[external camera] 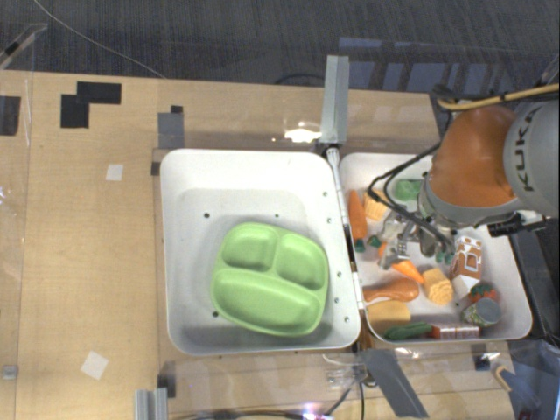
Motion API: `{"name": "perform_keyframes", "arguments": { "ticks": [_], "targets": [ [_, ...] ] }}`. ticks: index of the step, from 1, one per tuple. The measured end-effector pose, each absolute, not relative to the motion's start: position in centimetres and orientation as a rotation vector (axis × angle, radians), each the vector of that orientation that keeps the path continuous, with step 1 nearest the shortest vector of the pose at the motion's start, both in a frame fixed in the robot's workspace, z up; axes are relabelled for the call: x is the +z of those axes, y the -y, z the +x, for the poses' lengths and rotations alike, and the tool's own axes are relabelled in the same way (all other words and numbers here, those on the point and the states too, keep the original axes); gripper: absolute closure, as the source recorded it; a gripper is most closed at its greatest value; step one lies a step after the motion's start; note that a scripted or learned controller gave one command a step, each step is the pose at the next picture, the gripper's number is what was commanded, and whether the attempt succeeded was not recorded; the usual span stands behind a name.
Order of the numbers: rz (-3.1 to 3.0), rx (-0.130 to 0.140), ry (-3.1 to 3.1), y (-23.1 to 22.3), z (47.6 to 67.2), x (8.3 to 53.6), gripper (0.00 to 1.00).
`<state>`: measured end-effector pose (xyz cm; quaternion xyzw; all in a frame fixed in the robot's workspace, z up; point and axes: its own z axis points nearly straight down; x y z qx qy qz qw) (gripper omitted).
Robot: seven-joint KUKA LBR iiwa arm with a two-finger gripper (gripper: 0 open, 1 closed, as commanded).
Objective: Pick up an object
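Hovering over a crowded bin

Reaching in from the right side of the worktop (79,261), with the claw (404,245) low over the middle of the right bin (521,322). Cannot tell whether spread or pressed together: too small and too dark against the toys beneath. Nothing seen pinched. No single target fixed by the task; possible objects all lying in the right bin: an orange carrot (356,215) along the left wall, a sausage-like piece (391,290) and a yellow corn piece (440,288) toward the near edge, a green and red item (430,330) against the near wall, a small printed box (468,257) near the right wall. Left bin (175,234) carrying only a green divided plate (269,278) at its middle.

Likely troubles, judged from this: closing on two neighbours at once, because of pieces touching or lying just beside each other; pushing a round toy aside instead of gripping it; catching the cable hanging near the wrist; closing on air between pieces.
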<state>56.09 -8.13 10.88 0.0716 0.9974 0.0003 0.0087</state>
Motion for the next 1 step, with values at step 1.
{"name": "perform_keyframes", "arguments": {
  "ticks": [1],
  "targets": [
    [0.245, 0.005, -3.111, 2.19, 56.44, 22.85, 1.00]
  ]
}}
